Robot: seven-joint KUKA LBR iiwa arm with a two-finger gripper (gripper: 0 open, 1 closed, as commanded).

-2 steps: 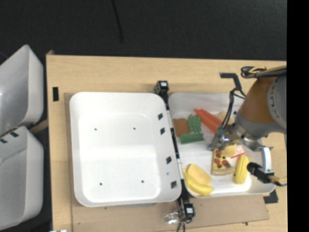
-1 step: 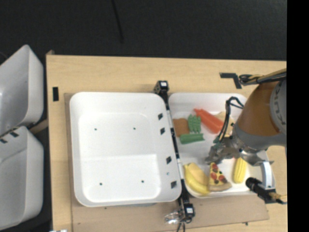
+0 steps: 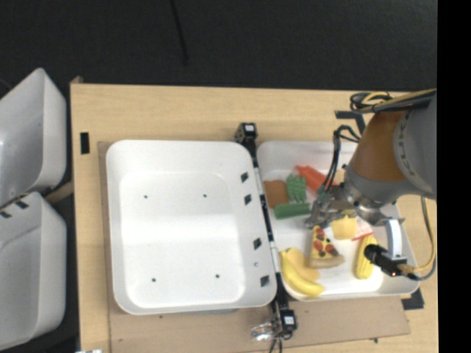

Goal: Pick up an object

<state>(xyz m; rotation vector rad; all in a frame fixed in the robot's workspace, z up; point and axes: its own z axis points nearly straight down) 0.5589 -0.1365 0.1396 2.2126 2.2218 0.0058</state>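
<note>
Dark floor surrounds your wooden bench (image 3: 184, 112), which carries two shallow white bins side by side. You have the left bin (image 3: 176, 219) bare on its floor, while the right bin (image 3: 294, 153) holds all the toy food.

Your arm (image 3: 390, 153) reaches in over the right bin's right edge, and its gripper (image 3: 322, 213) hangs low near the bin's middle, just above the pizza slice (image 3: 324, 247). Whether it is wide or narrow you cannot tell from this angle (the tip is a dark tangle against the clutter), and nothing is visibly caught in it.

Around it, look for:
- a green piece (image 3: 294, 197) and a brown block (image 3: 275, 192) toward the bin's left edge
- an orange carrot-like piece (image 3: 313, 175) nearer the far edge
- a pale yellow lump (image 3: 343, 229) just right of the gripper
- a banana (image 3: 300, 274) at the near left corner
- a corn cob (image 3: 364, 259) toward the near right corner

Judging by this, the approach is done; a confirmed grasp and the lift are left.
</note>
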